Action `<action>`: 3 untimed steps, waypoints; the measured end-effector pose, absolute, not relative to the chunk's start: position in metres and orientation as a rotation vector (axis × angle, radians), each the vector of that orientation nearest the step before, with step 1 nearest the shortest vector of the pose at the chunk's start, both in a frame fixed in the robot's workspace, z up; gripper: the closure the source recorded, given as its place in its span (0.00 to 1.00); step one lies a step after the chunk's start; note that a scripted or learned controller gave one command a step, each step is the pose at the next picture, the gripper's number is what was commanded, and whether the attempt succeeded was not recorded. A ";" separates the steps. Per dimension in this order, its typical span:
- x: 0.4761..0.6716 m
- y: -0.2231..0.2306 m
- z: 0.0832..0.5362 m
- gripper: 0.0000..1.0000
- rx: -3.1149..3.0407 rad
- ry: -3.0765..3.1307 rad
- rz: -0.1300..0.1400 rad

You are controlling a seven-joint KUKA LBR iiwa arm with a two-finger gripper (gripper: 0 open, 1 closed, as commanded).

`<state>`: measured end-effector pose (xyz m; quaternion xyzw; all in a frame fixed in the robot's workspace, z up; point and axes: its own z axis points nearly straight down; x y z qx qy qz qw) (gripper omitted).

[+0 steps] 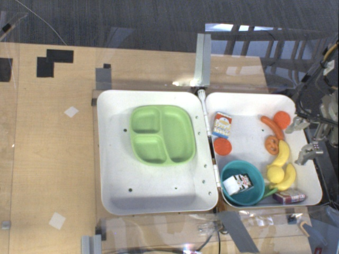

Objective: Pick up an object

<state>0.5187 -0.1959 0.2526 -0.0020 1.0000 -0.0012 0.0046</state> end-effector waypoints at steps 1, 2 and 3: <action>0.578 -0.196 0.164 0.00 0.273 3.126 0.001; 0.593 -0.206 0.090 0.00 0.318 3.109 -0.005; 0.597 -0.153 0.089 0.00 0.312 3.113 0.002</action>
